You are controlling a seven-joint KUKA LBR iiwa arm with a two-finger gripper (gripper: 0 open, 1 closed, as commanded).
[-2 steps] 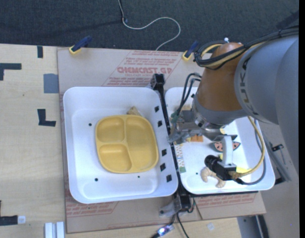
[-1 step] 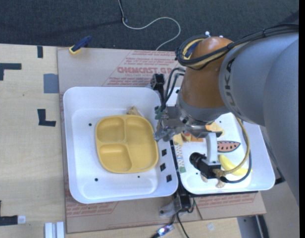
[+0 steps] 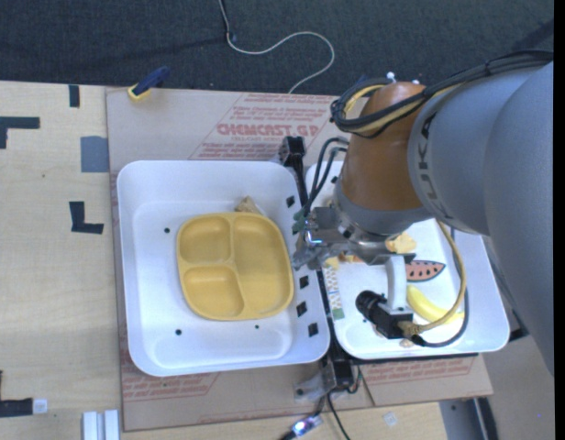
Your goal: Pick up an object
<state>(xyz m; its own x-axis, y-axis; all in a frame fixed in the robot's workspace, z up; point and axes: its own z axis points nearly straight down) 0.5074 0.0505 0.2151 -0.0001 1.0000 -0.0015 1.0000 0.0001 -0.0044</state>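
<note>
A yellow divided plate point(image 3: 235, 266) lies flat in the left bin point(image 3: 145, 246), with a small tan object point(image 3: 247, 205) peeking out behind its far edge. In the right bin point(image 3: 484, 337) I see a yellow banana point(image 3: 427, 306) and a watermelon slice toy point(image 3: 427, 269), partly covered by the arm. My gripper point(image 3: 312, 238) hangs over the divider between the two bins, near the plate's right edge. The wrist's orange band point(image 3: 379, 159) and grey body hide much of the right bin.
Black cabling with a connector point(image 3: 383, 317) loops over the right bin's front. The bins rest on a cardboard sheet point(image 3: 255, 126). A white cable point(image 3: 282, 44) curls at the back, and a yellow-blue clip point(image 3: 147, 82) sits at the cardboard's far left corner.
</note>
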